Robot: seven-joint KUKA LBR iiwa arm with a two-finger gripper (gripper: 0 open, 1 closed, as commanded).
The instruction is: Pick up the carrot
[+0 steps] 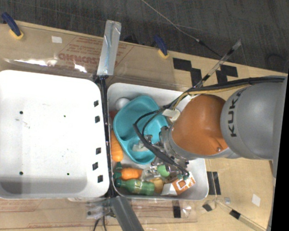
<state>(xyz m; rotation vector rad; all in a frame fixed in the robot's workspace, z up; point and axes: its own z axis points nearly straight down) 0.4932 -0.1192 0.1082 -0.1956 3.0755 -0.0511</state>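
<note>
Grey KUKA arm with its orange wrist band (199, 131) is being seen largest, reaching in from the right over the right-hand shallow white bin (198, 193). Two-finger gripper (165, 167) is being held low among clutter near the bin's front; whether it is open or closed cannot be told, since the wrist is covering it. Small orange carrot (129, 174) is being seen lying flat near the front-left corner of that bin, just left of the gripper and apart from it. Dark green cucumber-shaped item (137, 186) is lying just in front of the carrot, touching or nearly so. Teal plastic scoop-shaped container (133, 126) is being partly covered by the arm behind the carrot. Left-hand shallow white bin (39, 131) is sitting beside, sharing a dividing edge.
</note>
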